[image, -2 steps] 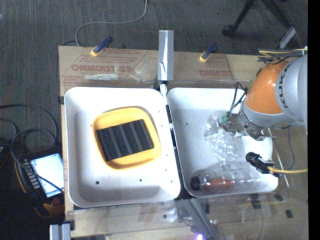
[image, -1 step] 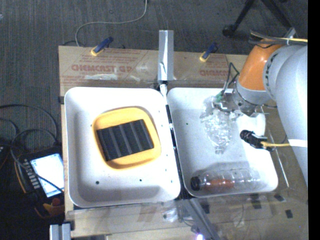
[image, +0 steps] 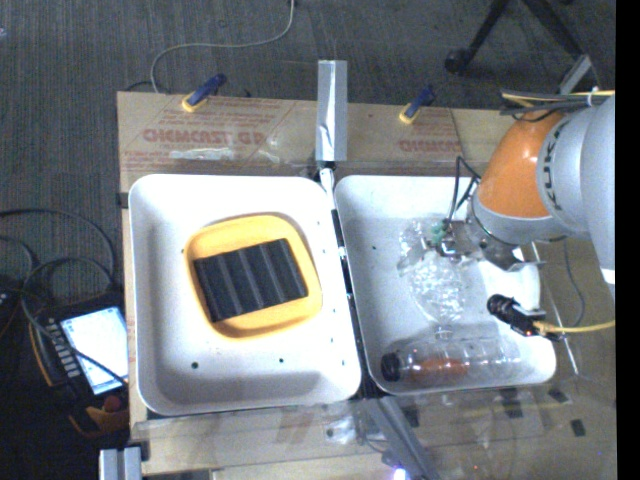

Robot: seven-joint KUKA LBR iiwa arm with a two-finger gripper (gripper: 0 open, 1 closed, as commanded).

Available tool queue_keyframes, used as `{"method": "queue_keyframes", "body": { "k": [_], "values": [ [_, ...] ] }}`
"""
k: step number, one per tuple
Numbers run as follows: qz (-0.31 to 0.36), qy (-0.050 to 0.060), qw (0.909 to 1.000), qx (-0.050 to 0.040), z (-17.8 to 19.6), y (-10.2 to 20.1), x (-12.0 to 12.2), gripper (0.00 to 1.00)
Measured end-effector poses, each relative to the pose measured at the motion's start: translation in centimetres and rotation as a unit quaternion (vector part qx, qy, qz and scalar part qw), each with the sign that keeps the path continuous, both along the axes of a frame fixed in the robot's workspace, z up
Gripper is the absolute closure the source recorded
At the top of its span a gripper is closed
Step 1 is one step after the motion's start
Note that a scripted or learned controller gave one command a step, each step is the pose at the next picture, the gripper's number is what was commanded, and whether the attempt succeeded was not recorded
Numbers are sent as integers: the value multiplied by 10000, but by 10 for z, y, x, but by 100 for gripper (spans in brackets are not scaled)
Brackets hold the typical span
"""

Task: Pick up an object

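My gripper reaches into the right bin from the right, under the grey arm with its orange band. It hangs low over the upper edge of a crumpled clear plastic wrapper in the middle of that bin. A small green spot shows at the gripper's tip. A clear plastic bottle with a dark cap lies on its side along the bin's front wall, cap pointing left. In the left bin a yellow tray-like object with a black ribbed centre lies flat.
A black connector with a yellow cable hangs from the arm over the right bin's right side. A metal post stands behind the divide between the bins. Blue clamps hold the cardboard at the back. A handheld device lies on the floor to the left.
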State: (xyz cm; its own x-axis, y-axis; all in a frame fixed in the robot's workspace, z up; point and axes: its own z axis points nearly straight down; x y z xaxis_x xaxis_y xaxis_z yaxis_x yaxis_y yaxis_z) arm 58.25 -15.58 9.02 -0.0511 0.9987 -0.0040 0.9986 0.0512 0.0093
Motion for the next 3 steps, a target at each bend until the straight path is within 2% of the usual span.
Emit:
{"method": "queue_keyframes", "body": {
  "k": [1, 2, 3],
  "values": [
    [1, -7, 10000, 14, 9, 1, 1, 100],
    [278, 43, 9996, 15, 107, 57, 26, 100],
    [411, 62, 9991, 11, 90, 51, -18, 100]
  ]
}}
